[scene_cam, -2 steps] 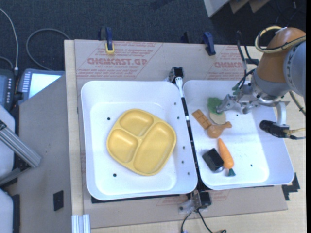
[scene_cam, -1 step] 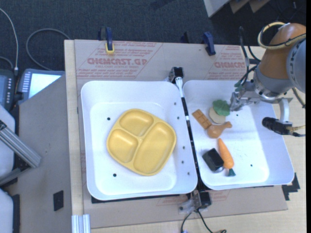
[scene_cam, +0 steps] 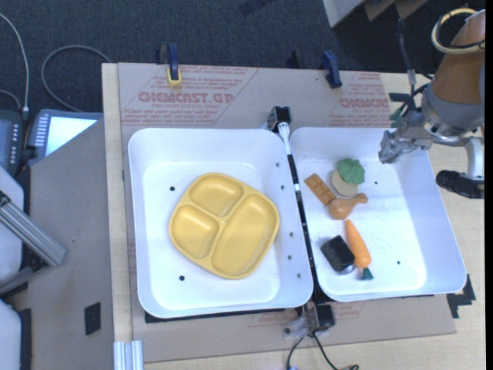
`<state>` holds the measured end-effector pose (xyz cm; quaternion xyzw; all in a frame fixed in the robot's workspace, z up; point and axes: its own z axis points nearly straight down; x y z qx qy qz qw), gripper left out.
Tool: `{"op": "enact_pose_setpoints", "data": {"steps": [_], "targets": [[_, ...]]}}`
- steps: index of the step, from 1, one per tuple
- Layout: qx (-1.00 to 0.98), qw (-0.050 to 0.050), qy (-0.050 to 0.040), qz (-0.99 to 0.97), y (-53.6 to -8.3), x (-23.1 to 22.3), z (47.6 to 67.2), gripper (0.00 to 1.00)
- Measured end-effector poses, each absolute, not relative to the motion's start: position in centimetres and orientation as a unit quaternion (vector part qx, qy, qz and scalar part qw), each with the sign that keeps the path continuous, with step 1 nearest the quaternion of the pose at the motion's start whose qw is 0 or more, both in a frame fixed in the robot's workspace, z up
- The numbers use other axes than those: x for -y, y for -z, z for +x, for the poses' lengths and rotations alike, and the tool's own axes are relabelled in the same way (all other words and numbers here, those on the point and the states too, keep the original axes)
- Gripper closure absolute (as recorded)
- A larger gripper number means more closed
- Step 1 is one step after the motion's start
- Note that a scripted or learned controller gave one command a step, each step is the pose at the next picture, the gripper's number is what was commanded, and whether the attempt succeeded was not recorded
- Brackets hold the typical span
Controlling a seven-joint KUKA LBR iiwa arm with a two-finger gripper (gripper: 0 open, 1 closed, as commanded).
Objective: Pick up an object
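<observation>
Your hand (scene_cam: 394, 146) is hovering at the right bin's (scene_cam: 431, 206) one-o'clock corner; grip state unreadable. You're seeing the carrot (scene_cam: 357, 243) lying at five o'clock, long axis running eleven-to-five, green end pointing toward five.

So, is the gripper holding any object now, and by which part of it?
Nothing is held. The gripper hangs over the right bin, apart from the toy carrot and other items.
</observation>
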<state>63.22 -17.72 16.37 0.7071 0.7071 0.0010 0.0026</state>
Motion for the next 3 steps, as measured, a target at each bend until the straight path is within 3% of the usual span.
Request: {"op": "enact_pose_setpoints", "data": {"steps": [1, 3], "targets": [[-0.707, 0.003, -0.0011, 0.707, -21.5, 17.7, 63.3, 1.0], [-0.708, 0.001, -0.0011, 0.706, -23.5, 8.0, 64.1, 1.0]]}}
